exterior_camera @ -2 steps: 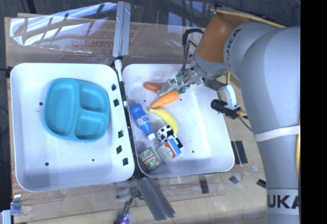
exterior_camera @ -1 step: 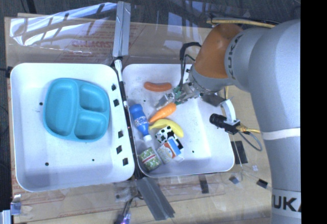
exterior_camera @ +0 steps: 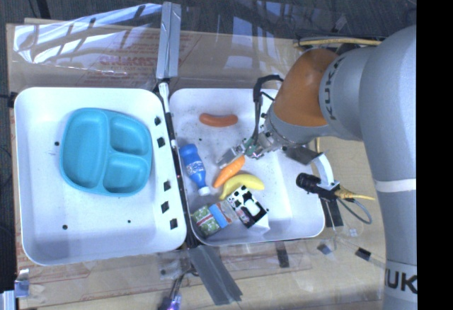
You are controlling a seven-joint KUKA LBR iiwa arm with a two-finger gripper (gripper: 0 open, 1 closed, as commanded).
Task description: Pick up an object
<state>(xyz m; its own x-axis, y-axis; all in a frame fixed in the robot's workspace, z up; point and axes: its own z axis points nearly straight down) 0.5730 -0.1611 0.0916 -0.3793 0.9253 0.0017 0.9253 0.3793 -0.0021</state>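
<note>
The carrot (exterior_camera: 228, 171) is seen in the right bin (exterior_camera: 301, 220), long axis slanting from near-left to far-right, just beside the gripper (exterior_camera: 249, 148); the gripper's opening cannot be told.

Bottle (exterior_camera: 192, 168), carrot (exterior_camera: 229, 170) and banana (exterior_camera: 241, 185) crowd the right bin's (exterior_camera: 301, 220) lower left.

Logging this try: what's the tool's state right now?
Tool: cannot be told; it sits low in the right bin, just above the carrot.
</note>
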